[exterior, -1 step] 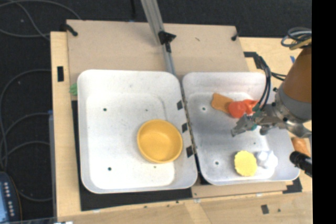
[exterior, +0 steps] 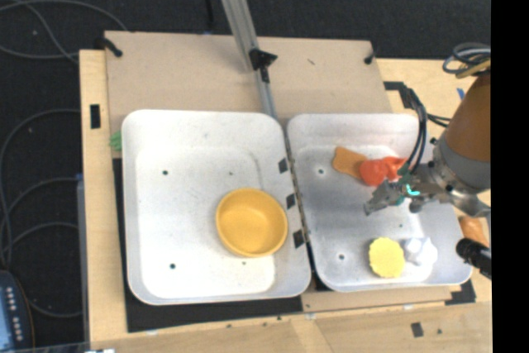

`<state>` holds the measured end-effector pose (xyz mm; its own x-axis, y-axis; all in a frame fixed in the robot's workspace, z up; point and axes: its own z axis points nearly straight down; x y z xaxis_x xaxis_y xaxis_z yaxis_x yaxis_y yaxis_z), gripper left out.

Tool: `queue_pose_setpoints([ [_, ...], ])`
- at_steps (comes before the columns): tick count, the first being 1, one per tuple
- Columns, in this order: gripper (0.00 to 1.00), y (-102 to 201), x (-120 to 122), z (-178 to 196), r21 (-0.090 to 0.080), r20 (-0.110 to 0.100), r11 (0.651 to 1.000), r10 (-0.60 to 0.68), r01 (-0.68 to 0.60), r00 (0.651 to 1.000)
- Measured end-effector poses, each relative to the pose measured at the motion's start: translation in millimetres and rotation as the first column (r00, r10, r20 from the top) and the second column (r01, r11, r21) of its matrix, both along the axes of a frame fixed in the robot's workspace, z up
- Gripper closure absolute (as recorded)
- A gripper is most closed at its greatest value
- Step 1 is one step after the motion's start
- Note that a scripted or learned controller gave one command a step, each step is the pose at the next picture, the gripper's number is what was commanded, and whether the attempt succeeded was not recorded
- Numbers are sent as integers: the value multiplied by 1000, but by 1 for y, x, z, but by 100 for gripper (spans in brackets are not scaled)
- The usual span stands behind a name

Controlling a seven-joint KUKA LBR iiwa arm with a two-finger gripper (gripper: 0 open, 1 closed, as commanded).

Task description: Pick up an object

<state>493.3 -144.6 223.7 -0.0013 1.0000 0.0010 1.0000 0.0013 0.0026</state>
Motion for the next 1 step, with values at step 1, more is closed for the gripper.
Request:
queue_pose_setpoints([
  [1, 0, -10, 6, -53, -3, -6, 1000, -3, 3, 1000],
])
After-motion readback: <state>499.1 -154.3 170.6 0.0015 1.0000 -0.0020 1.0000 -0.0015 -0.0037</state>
